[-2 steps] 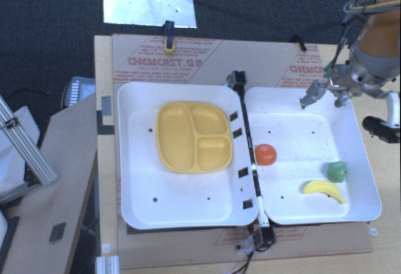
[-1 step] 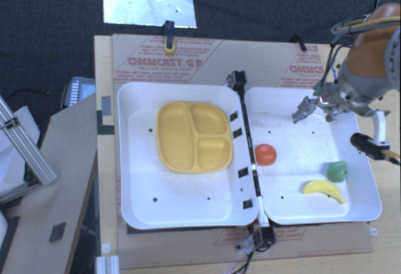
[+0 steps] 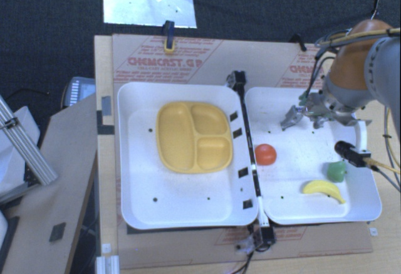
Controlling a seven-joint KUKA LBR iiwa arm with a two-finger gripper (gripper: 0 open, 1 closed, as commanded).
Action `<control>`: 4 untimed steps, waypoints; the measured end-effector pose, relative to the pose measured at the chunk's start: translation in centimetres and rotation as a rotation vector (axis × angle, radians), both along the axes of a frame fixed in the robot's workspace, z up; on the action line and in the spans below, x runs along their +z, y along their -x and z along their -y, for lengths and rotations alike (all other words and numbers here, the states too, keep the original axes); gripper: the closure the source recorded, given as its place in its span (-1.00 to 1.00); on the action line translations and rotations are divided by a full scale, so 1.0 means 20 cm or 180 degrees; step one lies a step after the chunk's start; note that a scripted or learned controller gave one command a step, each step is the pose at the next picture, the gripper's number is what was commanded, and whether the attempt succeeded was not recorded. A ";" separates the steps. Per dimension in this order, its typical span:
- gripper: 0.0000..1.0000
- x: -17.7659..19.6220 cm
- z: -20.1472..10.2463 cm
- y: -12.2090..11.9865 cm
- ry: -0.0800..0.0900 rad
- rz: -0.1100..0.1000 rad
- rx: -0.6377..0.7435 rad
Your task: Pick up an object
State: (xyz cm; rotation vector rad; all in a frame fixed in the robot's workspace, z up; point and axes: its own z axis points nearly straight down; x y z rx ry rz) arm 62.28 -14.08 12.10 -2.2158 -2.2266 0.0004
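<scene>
While the grey arm (image 3: 369, 72) reaches in over the right bin (image 3: 282, 103), its gripper (image 3: 293, 117) hangs above that bin's bare upper part with nothing between its tips; how wide it is parted I cannot tell. Three objects lie in the right bin: an orange-red tomato (image 3: 265, 154) near the divider; a green fruit (image 3: 336, 170) just above a yellow banana (image 3: 324, 190); the left bin (image 3: 135, 204) bears a yellow divided plate (image 3: 193, 137).

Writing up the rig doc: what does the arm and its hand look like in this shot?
The arm is grey, with a rounded orange band above the wrist. Thin cables run loose along the wrist. The hand is small, grey metal, two-fingered. A white bracket with a black block sits below the wrist.
</scene>
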 end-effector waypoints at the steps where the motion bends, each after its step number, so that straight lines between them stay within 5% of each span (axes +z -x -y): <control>1: -1.00 -0.19 0.00 0.00 0.0001 0.0000 -0.0005; 2: 1.00 -0.13 0.00 -0.01 0.0004 0.0015 -0.0002; 4: 1.00 0.44 0.04 -0.05 0.0005 0.0022 0.0000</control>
